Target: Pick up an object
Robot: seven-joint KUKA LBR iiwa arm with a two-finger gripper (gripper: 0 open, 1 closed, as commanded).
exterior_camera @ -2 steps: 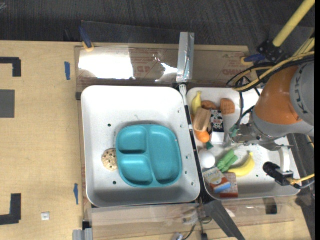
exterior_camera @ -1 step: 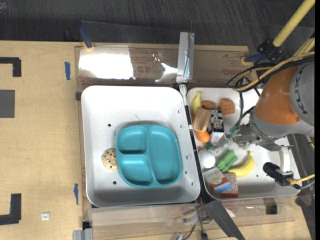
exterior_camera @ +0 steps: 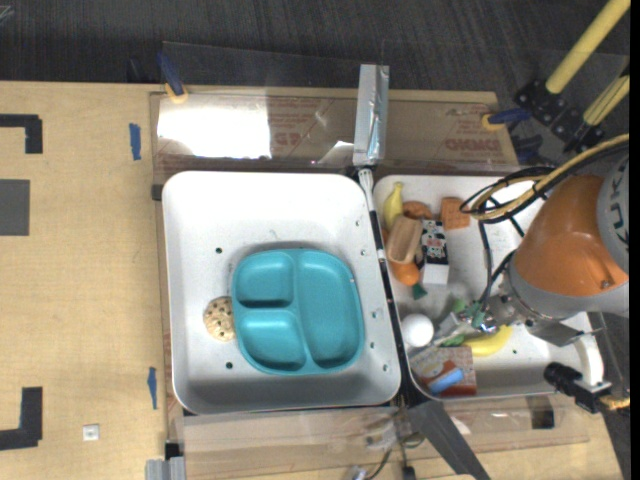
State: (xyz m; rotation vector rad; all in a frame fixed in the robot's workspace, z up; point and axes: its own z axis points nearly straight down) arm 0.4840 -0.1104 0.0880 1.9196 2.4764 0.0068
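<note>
The grey arm with its orange band [exterior_camera: 572,243] reaches in from the right and hangs over the right bin [exterior_camera: 520,190], 1 of 2 shallow white bins on the table [exterior_camera: 80,298]. The end effector [exterior_camera: 478,320] sits low over the near half of that bin, among the clutter; whether it is parted or closed cannot be told from here, and nothing can be seen held in it.

Just beside the end effector, on its near right side, lies a yellow banana-like piece [exterior_camera: 491,343], partly under the wrist. To its left, close by, rests a white ball [exterior_camera: 418,330]. Nearer the camera than the end effector lie a red and blue item [exterior_camera: 447,378] against the bin's near wall. Farther from the camera and to the left of the end effector stand a brown block [exterior_camera: 404,238], a small black and white box [exterior_camera: 433,243], an orange piece [exterior_camera: 454,213] and another yellow banana [exterior_camera: 393,201] near the far left corner.

Well to the left of the end effector, past the wall between the bins, the left bin [exterior_camera: 270,200] holds a teal divided plate [exterior_camera: 298,309] with 3 compartments, and a speckled cookie [exterior_camera: 219,318] touches the plate's left edge.
</note>
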